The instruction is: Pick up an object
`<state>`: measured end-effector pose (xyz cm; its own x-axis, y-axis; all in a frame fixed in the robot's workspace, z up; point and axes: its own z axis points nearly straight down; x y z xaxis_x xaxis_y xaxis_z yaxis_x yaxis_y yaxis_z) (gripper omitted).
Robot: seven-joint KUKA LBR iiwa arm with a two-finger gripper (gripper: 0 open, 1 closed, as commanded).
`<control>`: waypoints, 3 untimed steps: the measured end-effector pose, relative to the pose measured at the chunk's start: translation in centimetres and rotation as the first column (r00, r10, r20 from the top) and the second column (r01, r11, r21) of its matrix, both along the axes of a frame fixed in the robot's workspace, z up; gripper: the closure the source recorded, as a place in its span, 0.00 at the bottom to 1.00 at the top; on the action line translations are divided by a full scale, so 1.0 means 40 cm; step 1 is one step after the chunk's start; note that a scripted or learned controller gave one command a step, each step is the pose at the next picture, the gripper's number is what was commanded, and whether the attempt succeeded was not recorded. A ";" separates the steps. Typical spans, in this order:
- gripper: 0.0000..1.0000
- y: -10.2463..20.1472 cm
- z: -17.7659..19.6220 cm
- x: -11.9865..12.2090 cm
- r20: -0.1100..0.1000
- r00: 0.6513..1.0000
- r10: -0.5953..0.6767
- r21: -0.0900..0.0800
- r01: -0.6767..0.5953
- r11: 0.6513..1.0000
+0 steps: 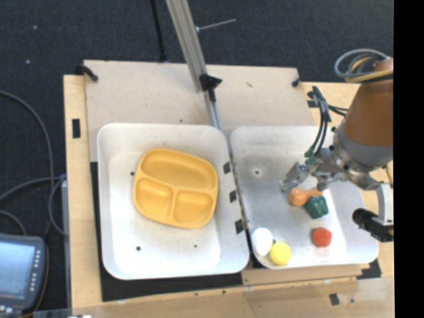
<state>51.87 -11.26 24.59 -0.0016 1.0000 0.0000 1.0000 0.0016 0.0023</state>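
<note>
Objects lie in the right bin [265, 152]: an orange piece [299, 196] and a green piece [317, 207] touching each other near its middle, a red piece [321, 237] toward the front edge, and a white ball [262, 240] beside a yellow ball [280, 253] at the front left corner. Just above the orange piece hangs the gripper [306, 180], fingers spread, nothing between them. A yellow divided plate [175, 187] sits in the left bin [112, 197].

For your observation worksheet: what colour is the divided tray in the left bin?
Yellow-orange; the divided tray shows plainly in the camera view.
</note>
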 end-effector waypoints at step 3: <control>0.00 0.016 -0.276 -0.033 -0.007 1.000 -0.003 0.000 0.003 1.000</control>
